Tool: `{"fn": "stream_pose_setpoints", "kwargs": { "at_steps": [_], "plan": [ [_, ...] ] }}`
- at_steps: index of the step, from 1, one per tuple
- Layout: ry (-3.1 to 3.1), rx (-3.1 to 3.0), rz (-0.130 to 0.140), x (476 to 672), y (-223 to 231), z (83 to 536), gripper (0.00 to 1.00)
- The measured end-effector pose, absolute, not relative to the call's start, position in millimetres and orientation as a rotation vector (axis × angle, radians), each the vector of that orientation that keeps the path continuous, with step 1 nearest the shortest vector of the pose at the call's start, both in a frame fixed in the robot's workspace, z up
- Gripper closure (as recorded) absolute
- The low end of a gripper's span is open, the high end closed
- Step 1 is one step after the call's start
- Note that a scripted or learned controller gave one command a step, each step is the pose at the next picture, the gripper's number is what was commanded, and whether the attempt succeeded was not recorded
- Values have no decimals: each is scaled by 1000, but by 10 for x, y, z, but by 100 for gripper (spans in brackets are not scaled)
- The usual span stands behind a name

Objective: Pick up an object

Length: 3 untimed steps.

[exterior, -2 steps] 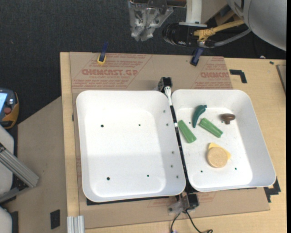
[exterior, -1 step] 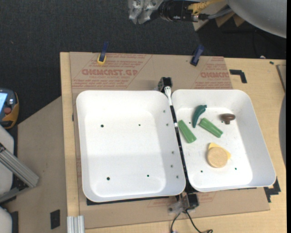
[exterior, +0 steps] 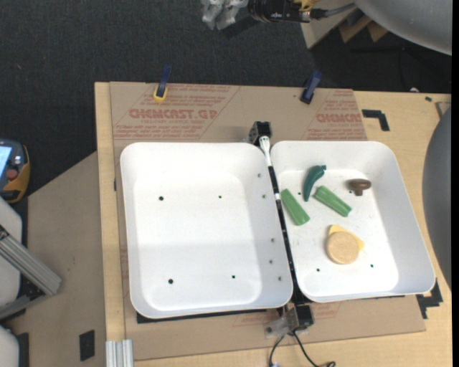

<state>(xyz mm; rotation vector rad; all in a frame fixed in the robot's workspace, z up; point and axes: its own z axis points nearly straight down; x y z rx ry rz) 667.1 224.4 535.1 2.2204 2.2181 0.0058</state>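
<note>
The right bin (exterior: 401, 215) holds several small objects. A teal curved piece (exterior: 312, 180) lies near its middle, with a light green block (exterior: 294, 206) to its lower left and another green block (exterior: 333, 201) to its right. A small brown knob-shaped object (exterior: 358, 186) rests further right. A tan round disc on a yellow piece (exterior: 343, 246) lies toward the front. My gripper (exterior: 226, 13) is blurred at the top edge of the view, high above the dark floor and far behind both bins. The grey arm (exterior: 412, 21) stretches across the top right corner.
The left bin (exterior: 143, 215) sits beside the right one on a cardboard sheet (exterior: 215, 107). Blue clamps (exterior: 163, 84) (exterior: 311, 86) stand at the sheet's back edge. A black bracket (exterior: 260, 132) joins the bins at the back.
</note>
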Motion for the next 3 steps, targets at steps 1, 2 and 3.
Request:
{"fn": "stream_pose_setpoints", "kwargs": {
  "at_steps": [1, 2, 3],
  "plan": [
    [2220, 2219, 5, 6664, 2246, 5354, 0],
    [2219, 2216, 12, 6665, 2253, 5466, 100],
    [2216, 2235, -20, 6526, 1510, 4347, 100]
  ]
}}
